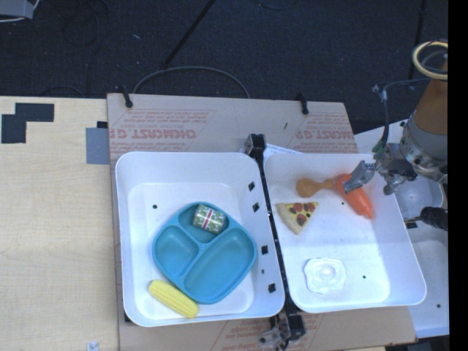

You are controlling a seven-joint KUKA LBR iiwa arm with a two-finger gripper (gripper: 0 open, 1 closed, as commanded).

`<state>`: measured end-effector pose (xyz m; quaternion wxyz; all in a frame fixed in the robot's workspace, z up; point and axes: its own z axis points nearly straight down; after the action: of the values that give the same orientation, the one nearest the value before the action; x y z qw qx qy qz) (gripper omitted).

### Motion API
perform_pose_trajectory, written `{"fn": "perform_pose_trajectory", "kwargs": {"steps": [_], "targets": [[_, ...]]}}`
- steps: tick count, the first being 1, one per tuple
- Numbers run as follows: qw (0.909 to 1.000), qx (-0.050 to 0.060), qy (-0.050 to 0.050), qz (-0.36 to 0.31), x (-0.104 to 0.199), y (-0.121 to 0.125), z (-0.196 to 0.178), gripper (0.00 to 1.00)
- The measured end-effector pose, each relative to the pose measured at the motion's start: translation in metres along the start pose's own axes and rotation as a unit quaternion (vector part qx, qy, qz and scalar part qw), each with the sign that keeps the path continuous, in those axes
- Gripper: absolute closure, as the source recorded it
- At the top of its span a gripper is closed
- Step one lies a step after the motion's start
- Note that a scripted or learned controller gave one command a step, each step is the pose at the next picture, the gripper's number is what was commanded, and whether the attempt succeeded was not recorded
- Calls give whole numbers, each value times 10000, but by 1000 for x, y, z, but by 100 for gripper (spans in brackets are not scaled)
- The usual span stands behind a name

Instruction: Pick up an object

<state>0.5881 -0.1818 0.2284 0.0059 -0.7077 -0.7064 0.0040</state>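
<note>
My gripper (378, 179) hangs over the far right corner of the right bin (409, 284), its fingers open and nothing between them. Its left finger (361, 175) stands just above the top end of an orange carrot (360, 199), which lies slanted on the bin floor. Left of the carrot lies a brown drumstick (314, 187), and below that a pizza slice (298, 215). A white fried egg (324, 274) sits near the bin's front. I cannot tell whether the finger touches the carrot.
The left bin (128, 196) holds a blue divided plate (208, 258) with a small green can (208, 218) in its top compartment. A yellow corn cob (173, 298) lies by the plate's front left. A black divider (267, 225) separates the bins.
</note>
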Motion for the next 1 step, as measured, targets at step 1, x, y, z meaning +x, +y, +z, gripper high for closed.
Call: {"fn": "perform_pose_trajectory", "kwargs": {"steps": [1], "targets": [[10000, -65, -14, -10, 0, 2, -7, 0]]}}
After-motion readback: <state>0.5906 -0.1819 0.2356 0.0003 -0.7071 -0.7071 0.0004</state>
